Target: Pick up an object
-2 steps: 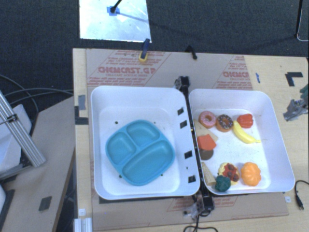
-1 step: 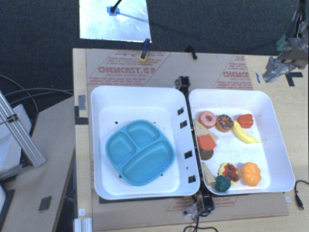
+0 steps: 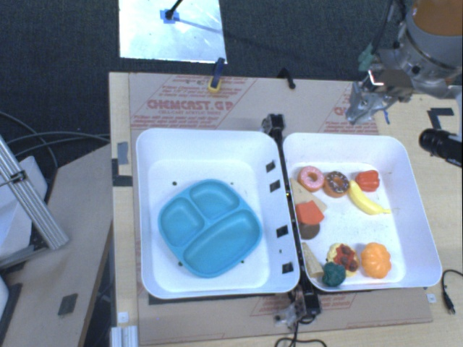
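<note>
Two-finger metal gripper (image 3: 359, 111) above right white bin's (image 3: 414, 186) far rim, toy foods below-left; jaw state unclear, arm cropped.

A grey metal robot arm (image 3: 434, 45) wears an orange band (image 3: 440, 6); thin black cables (image 3: 394, 13) trail beside it.

Setting: robotics laboratory test cell.
Arm (image 3: 434, 20): industrial grey unit with orange band, entering from the right.
Tabletop (image 3: 210, 100): covered with a printed protective sheet, carrying two white bins (image 3: 210, 139) side by side.
Frame: aluminium extrusion strut (image 3: 25, 194) at the left edge.
Wiring: loose black cables (image 3: 43, 147) running across dark carpet.
Contents: plastic toy food (image 3: 340, 223) and a blue divided plate (image 3: 210, 226), typical test props.
</note>
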Available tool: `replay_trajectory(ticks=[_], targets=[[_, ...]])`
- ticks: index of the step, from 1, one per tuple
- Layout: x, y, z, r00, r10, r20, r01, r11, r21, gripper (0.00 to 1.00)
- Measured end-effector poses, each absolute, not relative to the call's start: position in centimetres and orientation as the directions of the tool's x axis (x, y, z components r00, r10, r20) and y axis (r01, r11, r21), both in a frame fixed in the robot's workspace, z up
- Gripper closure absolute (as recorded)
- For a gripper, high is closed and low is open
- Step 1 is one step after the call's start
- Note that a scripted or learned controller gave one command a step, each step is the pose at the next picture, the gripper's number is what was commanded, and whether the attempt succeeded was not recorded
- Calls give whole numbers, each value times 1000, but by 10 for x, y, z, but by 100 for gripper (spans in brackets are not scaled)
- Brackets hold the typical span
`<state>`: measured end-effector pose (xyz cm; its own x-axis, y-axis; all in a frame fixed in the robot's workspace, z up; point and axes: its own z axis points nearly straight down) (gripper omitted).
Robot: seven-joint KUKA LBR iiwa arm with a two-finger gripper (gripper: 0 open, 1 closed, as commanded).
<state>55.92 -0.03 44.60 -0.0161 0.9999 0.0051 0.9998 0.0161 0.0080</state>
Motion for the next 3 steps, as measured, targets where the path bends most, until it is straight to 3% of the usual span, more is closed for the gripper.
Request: replay_trajectory(ticks=[1,2,3], targets=[[517,-99,348,10,1000,-2,1000,-10,-8,100],[580,24,432,-16,1000,4,1000,16,14,100],[515,123,542,-17,1000,8,1000,17,14,100]])
